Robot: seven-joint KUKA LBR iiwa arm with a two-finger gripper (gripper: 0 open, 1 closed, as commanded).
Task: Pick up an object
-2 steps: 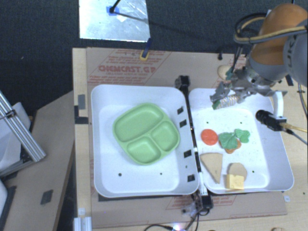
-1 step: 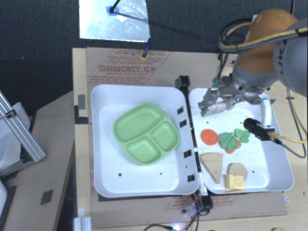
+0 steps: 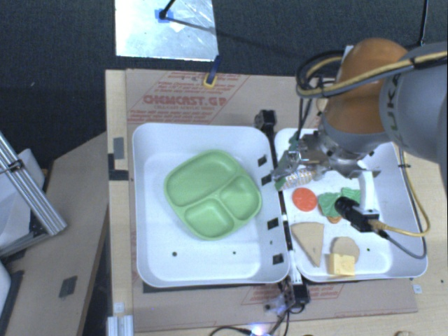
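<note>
My gripper [image 3: 294, 165] hangs low over the left edge of the right bin [image 3: 402, 208], close to the wall between the two bins. A small green piece [image 3: 283, 183] lies just under its tip; I cannot tell whether they touch. Just below sits an orange-red disc [image 3: 304, 199], with green leafy toy food [image 3: 329, 203] to its right. Nearer the bin's front lie a tan wedge [image 3: 309, 240], a brown bread piece [image 3: 345, 246] and a yellow cheese square [image 3: 342, 264]. The arm's body hides the back of this bin.
The left bin [image 3: 157, 257] holds a light green divided plate [image 3: 212, 194]. A black fitting with a yellow cable [image 3: 355, 215] hangs over the right bin's middle. A shiny sheet [image 3: 165, 18] lies beyond the bench.
</note>
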